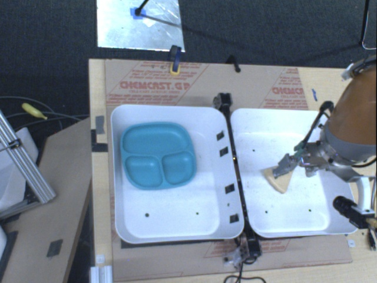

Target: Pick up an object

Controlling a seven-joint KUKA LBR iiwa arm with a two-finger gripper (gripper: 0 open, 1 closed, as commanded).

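One arm (353, 122) reaches leftward, tool (285, 167) seemingly touching tan wedge (278, 183).

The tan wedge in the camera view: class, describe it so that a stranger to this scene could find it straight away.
Start with the two white bins side by side and take the right bin, the one the grey arm reaches into. On its floor, left of centre, lies the tan wedge, right at the tip of the pincer. It is small, pale and triangular, unlike the big blue divided plate in the left bin.
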